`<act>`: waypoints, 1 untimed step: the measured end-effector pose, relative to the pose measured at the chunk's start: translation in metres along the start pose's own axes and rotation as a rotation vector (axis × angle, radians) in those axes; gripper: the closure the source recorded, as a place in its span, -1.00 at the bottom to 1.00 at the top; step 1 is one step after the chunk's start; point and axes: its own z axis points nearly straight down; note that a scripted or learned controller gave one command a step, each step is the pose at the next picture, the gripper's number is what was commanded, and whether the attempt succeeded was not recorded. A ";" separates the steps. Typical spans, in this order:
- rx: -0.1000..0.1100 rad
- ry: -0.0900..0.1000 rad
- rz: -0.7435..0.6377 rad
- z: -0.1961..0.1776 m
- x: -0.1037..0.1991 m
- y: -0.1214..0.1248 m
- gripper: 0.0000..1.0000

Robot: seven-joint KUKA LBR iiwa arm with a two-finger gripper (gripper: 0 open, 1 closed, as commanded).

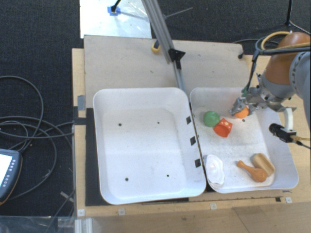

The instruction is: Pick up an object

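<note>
My gripper [241,108] hangs low over the far part of the right bin [279,152], with a small orange object [242,112] right at its fingertips. I cannot tell whether that object sits between the fingers or just beside them. A green ball [211,118] and a red block [223,128] lie a little to the left of the gripper. Near the bin's front lie a white crumpled object [215,169], an orange drumstick-shaped toy [251,171] and a tan block [263,163].
The left bin [104,106] stands beside the right one, joined by black clips along the shared wall. A grey slanted pole [163,30] crosses the back of the bench. Cables lie on the floor at far left.
</note>
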 end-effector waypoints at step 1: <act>-0.004 0.000 0.001 -0.066 -0.001 0.005 1.00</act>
